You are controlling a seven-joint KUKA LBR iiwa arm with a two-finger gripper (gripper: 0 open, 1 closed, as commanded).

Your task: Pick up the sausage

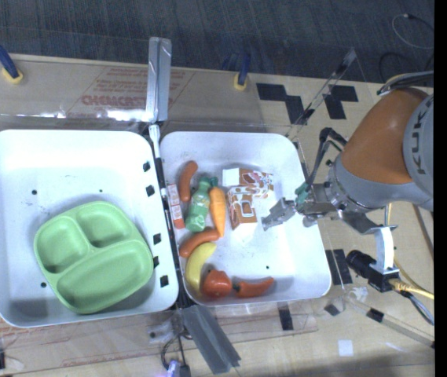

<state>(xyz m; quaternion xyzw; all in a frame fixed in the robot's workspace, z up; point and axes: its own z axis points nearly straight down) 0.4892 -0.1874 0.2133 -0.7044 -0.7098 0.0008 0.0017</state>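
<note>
The arm reaches in from the right, its orange band (384, 144) above the right bin's (286, 277) far wall, and the gripper (280, 214) hangs over the right half of that bin, just beside the lower right corner of a small orange-and-white carton (247, 196). The view is too blurred at the tips to tell whether the fingers are parted or closed, and nothing can be made out between them. The sausage (187, 177), a short reddish-brown link, lies tilted near the bin's left wall, at the upper end of the pile and well apart from the gripper. Just below and to its right lies a green bottle (199, 204), with a carrot (218, 210) touching the bottle's right side. A thin red-and-white packet (175, 206) lies along the left wall. Further down, a second reddish link (198, 242) rests across a banana (196, 262), and a red pepper (215, 283) and a chilli (253, 287) lie near the front wall. The left bin (19, 163) holds a green divided plate (93, 256) with three compartments.
</note>
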